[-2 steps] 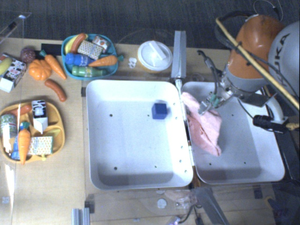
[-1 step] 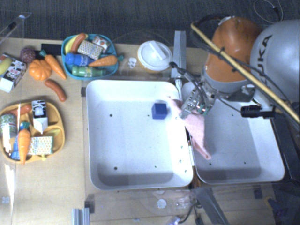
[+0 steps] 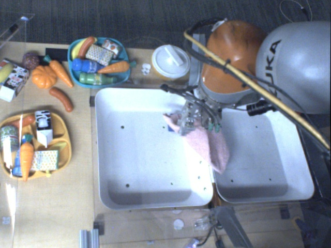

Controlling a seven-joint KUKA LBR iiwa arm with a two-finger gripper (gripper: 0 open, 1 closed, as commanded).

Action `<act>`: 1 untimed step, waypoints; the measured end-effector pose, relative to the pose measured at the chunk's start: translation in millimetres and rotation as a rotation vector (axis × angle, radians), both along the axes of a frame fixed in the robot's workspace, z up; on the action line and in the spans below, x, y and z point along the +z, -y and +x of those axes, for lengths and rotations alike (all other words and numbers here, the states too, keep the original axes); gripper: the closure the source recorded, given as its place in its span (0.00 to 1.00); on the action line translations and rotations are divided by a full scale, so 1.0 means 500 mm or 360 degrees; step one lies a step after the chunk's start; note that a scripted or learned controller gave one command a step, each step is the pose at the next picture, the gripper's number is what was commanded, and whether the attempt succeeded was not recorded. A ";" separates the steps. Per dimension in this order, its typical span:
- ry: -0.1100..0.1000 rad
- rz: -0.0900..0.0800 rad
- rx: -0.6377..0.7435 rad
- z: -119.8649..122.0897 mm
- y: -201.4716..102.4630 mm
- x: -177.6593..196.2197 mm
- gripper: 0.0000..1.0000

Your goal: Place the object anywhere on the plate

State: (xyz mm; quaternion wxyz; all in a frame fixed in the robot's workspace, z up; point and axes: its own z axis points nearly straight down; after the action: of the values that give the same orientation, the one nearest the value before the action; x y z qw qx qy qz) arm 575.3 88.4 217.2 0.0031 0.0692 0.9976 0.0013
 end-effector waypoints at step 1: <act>0.0002 0.0000 0.0216 0.030 -0.112 0.002 1.00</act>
State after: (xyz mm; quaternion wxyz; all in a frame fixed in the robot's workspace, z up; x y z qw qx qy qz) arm 590.2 144.6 218.1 0.0036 0.0015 1.0000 0.0015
